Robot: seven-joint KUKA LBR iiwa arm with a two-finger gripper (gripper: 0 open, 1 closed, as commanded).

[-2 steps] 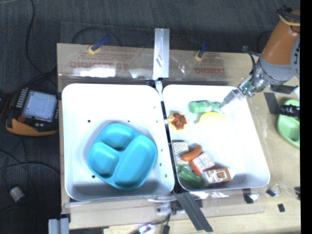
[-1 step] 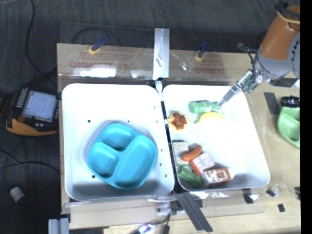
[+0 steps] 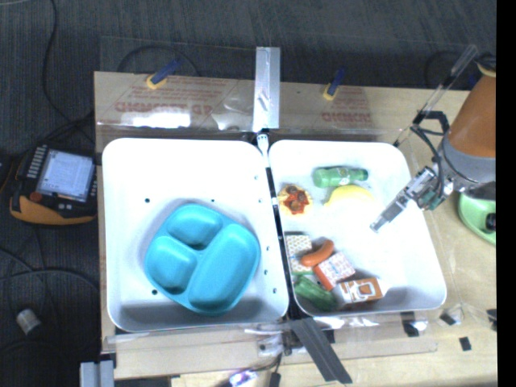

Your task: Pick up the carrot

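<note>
Left bin (image 3: 129,216): blue tray (image 3: 201,255) sits toward its near edge, apart from the food. Right bin (image 3: 419,240): toys crowd its left edge and near-left corner. The carrot (image 3: 315,253), I judge, lies among them against a box (image 3: 332,271). My arm (image 3: 476,131) reaches over the right edge, angled down-left. My gripper (image 3: 380,222) hangs over bare floor, holding nothing; finger spread unclear.

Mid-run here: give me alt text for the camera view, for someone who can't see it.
The gripper hangs over bare floor in the right bin, beside a cluster of toy foods along the bin's left side; which is the carrot is unclear. The left bin holds a blue divided tray.
</note>
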